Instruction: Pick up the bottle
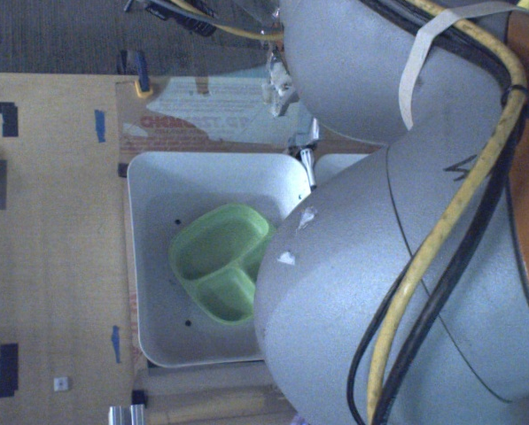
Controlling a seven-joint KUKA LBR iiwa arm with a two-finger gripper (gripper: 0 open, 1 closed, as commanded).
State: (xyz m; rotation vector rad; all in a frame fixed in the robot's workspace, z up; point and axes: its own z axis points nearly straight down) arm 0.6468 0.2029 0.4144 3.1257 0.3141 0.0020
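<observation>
The grey arm [397,237] bulks across the right half of the camera view, close to the lens, with yellow and black cables running along it. It covers most of the right bin and the right edge of the left bin [149,237]. A green divided tray [218,262] lies in the left bin, partly under the arm's edge.
The tan bench top [51,237] stretches to the left, marked with black corner marks and bits of blue tape. A sliver of the right bin's rim [335,159] shows beside the arm. Cables and clamps sit along the far edge.
</observation>
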